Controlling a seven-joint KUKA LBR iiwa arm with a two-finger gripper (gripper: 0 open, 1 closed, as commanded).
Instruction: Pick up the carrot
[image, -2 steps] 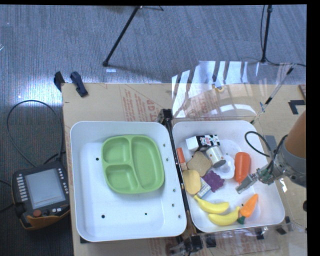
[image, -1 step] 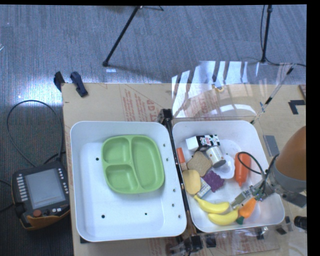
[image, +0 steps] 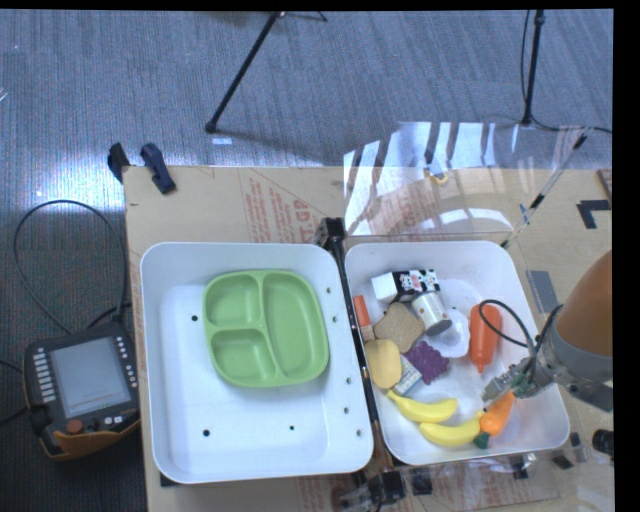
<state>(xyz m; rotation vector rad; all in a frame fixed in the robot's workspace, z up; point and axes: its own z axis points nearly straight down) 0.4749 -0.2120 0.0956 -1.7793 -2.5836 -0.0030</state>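
Bananas lie by the right bin's front edge, the carrot just beside, under the gripper whose state cannot be told; light, stiff, smooth, best gripped mid-body

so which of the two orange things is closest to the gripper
The small carrot with the green end, right under the gripper near the bananas. The longer orange one lies farther up the bin, apart from it.

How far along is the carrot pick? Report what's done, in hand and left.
Done: the end effector has reached the right bin, just above the carrot. In hand: nothing visible; the carrot lies on the bin floor beside a banana. Left: grasp and lift.
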